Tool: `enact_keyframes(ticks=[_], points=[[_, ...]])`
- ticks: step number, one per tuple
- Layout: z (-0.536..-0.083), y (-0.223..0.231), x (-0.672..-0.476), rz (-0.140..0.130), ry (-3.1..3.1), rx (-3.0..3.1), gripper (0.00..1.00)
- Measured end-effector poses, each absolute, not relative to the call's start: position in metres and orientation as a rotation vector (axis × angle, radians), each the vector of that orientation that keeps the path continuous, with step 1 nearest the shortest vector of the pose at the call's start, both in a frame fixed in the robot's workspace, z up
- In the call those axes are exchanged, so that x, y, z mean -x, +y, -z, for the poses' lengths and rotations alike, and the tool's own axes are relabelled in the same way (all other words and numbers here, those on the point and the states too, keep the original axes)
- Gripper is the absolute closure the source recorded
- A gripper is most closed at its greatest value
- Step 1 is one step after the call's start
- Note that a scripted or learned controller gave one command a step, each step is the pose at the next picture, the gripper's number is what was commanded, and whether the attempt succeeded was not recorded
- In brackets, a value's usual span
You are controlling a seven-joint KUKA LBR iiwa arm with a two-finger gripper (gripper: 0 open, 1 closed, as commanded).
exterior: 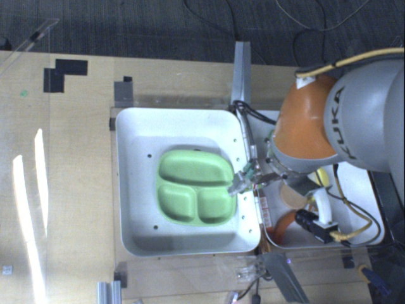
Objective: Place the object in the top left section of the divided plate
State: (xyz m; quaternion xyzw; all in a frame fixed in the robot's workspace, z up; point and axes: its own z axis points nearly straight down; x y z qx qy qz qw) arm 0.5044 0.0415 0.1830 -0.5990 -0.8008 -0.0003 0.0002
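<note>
The jaws (pixel 243 181) are hovering at the green divided plate (pixel 193 185)'s right rim, grip state unreadable, so a drop here is risking the wrong section.

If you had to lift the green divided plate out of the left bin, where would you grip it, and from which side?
I would probably pinch the green divided plate at its raised outer rim along the right edge, coming down from above. It lies flat in the left bin, so a thin upright lip suits two fingers, and the gripper hangs at that edge.
</note>
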Motion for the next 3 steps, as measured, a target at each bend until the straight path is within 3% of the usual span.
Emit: enact_keyframes(ticks=[1,2,3], points=[[-0.183,0.046,-0.488,0.001,-2.471,1.939,1.00],[-0.212,0.090,-0.501,0.003,-2.541,1.850,1.00],[-0.212,0.090,-0.501,0.003,-2.540,1.851,0.00]])
